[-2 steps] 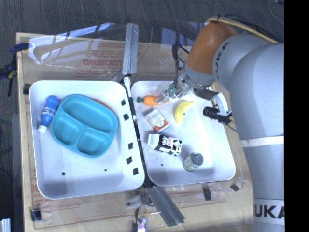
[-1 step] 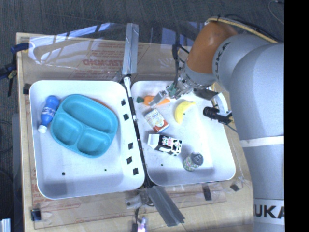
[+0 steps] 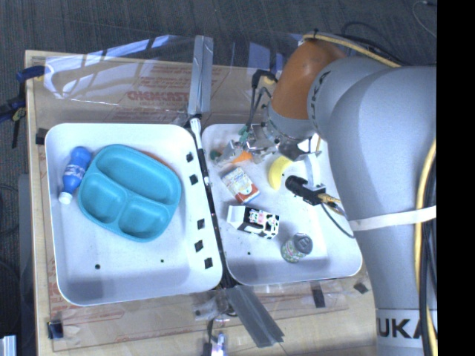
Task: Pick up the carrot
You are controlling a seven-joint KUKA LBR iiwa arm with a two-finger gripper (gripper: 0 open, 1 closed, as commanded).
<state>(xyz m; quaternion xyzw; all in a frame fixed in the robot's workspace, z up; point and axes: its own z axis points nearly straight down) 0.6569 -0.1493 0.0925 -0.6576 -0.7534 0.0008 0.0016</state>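
The gripper [image 3: 251,145] is hanging low over the top-left corner of the right bin [image 3: 338,262], right on a small orange carrot [image 3: 242,155], though how its jaws are standing is impossible to tell. At five o'clock from it a yellow banana [image 3: 277,172] is lying, at six an orange carton [image 3: 240,185], then a cow-print box [image 3: 254,220] and a can [image 3: 296,248]. Over at nine o'clock, the left bin [image 3: 96,273] is holding a blue divided tray [image 3: 130,191] and a blue bottle [image 3: 73,171].

Two bins side by side on the desk [image 3: 111,80]. Left bin [image 3: 67,258]: tray [image 3: 130,191] at centre, bottle [image 3: 74,170] touching it at 9 o'clock. Right bin [image 3: 334,262]: gripper [image 3: 252,141] and carrot [image 3: 243,154] at 11 o'clock, banana [image 3: 277,171] at 1 o'clock, carton [image 3: 254,220] at centre, can [image 3: 296,248] at 5 o'clock.
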